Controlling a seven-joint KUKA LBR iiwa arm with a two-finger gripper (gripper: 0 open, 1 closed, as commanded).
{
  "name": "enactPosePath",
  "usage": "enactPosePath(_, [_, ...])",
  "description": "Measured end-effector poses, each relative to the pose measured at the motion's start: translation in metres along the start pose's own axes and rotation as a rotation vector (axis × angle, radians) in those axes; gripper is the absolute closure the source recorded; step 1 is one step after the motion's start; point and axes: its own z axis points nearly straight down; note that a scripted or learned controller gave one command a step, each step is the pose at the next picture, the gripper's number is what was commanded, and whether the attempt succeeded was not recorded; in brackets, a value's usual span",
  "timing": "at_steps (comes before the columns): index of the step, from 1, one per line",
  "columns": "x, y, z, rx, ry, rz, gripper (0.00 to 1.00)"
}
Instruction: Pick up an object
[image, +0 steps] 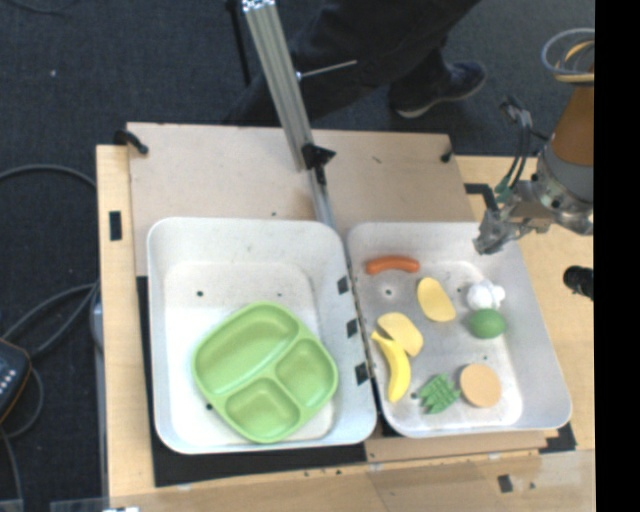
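Note:
The right bin (535, 330) holds several small toy foods. An orange sausage (392, 265) lies near its back wall. Two yellow slices (435, 298) (400, 331) and a yellow banana (393, 368) lie left of centre. A white lump (484, 295) sits just behind a green ball (486, 324). A tan round disc (480, 385) and a small green leafy piece (436, 392) lie near the front. My gripper (493, 235) hangs over the bin's back right corner, apart from all the objects, with the white lump nearest below it.
The left bin (170, 300) holds a light green divided plate (265, 372). A slanted aluminium post (290, 100) rises behind the gap between the bins. Cables (520, 150) run along the arm at the right.

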Motion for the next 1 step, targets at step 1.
enactPosePath(1, [0.0412,0.0018,0.0050,0.007,0.002,-0.007,1.00])
